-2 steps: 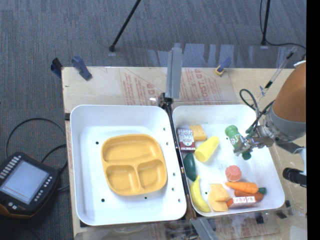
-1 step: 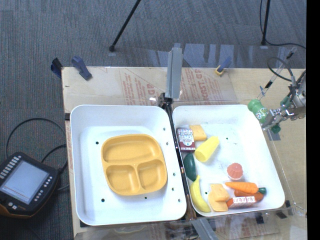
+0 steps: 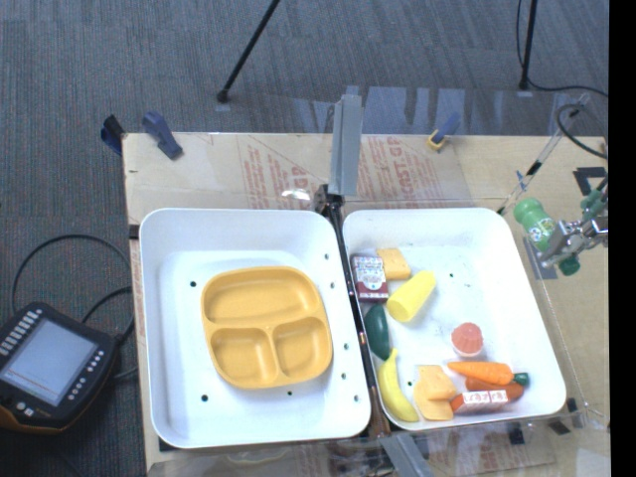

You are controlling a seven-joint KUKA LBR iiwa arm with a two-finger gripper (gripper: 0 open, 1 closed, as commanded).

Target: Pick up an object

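Probably the yellow cylinder (image 3: 410, 297) in the right bin (image 3: 497, 229) suits me: light, stiff, graspable across its middle; whether my hand (image 3: 586, 229) is open, I cannot tell.

From my seat, the label on the small dark red packet (image 3: 369, 275), at the right bin's (image 3: 502, 229) left wall, is too small to read. The handheld pendant (image 3: 48, 364), well left of the left bin (image 3: 159, 266), is cut off by the picture's edge. The tabletop's (image 3: 229, 172) printed red lettering is too faint to make out.
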